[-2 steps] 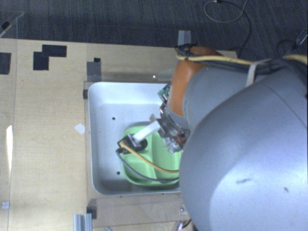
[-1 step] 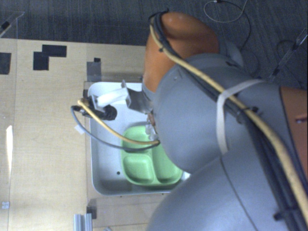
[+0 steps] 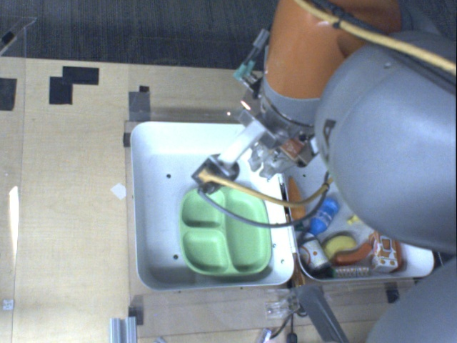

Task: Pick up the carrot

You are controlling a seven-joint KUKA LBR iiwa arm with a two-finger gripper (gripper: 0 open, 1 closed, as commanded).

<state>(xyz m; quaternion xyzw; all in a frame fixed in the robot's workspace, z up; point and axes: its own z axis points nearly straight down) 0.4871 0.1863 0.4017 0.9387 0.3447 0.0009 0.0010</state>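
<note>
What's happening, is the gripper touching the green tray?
Apart. The camera view shows white bin floor between the gripper and the green tray.

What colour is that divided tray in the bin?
The tray is light green, clearest in the camera view.

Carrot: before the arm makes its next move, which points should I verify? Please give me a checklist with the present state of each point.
1. Carrot found: cannot tell. A reddish-orange long thing lies in the right bin, but the arm hides much of that bin.
2. The gripper above that thing: not ok. It hangs near the divide between the bins, over the right edge of the left bin.
3. Room around that thing: not ok. A yellow thing and a blue bottle lie close to it.
4. The green tray out of the way: ok. It sits in the left bin.
</note>
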